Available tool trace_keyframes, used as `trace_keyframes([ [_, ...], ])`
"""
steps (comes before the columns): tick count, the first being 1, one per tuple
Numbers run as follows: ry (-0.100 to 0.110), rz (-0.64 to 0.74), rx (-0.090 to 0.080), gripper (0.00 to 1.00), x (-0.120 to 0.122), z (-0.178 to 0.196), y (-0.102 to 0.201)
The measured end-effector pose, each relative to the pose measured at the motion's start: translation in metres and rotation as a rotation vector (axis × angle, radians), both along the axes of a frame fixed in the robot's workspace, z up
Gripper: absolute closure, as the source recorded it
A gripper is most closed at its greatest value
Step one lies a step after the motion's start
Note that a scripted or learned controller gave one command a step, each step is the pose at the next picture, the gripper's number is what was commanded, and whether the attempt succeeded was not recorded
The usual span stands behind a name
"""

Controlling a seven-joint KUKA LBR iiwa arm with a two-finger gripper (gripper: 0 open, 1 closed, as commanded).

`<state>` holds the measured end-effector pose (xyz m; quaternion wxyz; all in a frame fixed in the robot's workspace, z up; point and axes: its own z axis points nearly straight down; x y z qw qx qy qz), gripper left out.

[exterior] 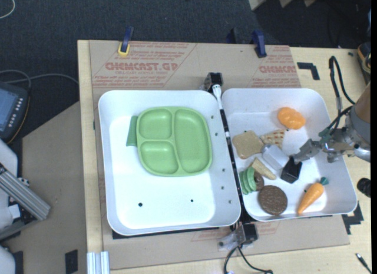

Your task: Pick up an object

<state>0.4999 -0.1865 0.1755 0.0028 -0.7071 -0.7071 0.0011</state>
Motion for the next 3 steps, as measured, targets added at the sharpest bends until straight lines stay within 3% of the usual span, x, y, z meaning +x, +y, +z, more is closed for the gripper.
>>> trace_keyframes([
  [1,0.002,0.0,0.001,0.0,0.004,-0.063,-0.001],
  [2,-0.001,0.0,0.0,0.0,0.003,-0.092,0.0],
  [3,-0.005,-0.001,-0.002,1.0,0.004,-0.081,-0.001],
])
